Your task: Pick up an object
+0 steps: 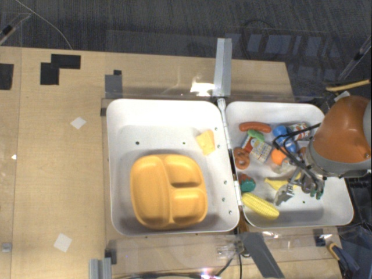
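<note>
Camera view has the two-finger metal claw (pixel 289 194) low in the right-hand shallow white bin (pixel 336 214), under the orange-banded wrist; I cannot tell its state, since cables and the wrist crowd it. Just beside it toward the neighbouring bin lies a yellow plastic corn cob (pixel 260 206), the nearest candidate to lift; a small teal plastic piece (pixel 247 185) sits a little further on. Beyond the claw, toward the bin's back wall, a red toy sausage (pixel 255 127) and mixed blue and orange toys lie packed together. Well apart, in the other white bin (pixel 116 156), rests a yellow moulded compartment tray (pixel 168 188). The risk, as I judge it: a rounded cob may roll or squirt out, and crowded neighbours may be nudged or pinched instead.
</note>
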### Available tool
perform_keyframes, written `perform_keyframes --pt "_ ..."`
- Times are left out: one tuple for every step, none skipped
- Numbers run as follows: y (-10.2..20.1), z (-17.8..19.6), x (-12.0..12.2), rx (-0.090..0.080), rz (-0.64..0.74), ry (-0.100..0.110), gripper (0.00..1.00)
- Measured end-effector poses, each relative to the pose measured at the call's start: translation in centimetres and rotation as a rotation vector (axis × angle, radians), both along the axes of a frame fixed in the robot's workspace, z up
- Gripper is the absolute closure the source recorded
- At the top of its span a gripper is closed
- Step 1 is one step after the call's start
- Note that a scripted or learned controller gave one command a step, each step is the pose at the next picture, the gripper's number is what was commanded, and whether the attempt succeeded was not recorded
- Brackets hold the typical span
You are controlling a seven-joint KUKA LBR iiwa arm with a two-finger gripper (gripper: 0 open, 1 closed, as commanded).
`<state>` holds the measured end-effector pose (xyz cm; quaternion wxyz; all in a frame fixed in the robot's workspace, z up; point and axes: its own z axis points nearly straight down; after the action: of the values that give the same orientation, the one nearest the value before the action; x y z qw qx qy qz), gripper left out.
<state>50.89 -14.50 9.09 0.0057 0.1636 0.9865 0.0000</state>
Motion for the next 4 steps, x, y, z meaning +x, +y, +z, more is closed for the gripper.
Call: perform_keyframes --pt "-6.1 -0.2 4.4 0.001 -0.167 -0.004 0.00" --pt "-1.5 -0.2 5.1 0.003 -0.342 -0.003 0.00" --pt "2.3 -0.3 12.0 0.008 -0.611 0.001 0.00" --pt "2.3 1.2 12.3 0.007 -0.603 -0.010 1.00"
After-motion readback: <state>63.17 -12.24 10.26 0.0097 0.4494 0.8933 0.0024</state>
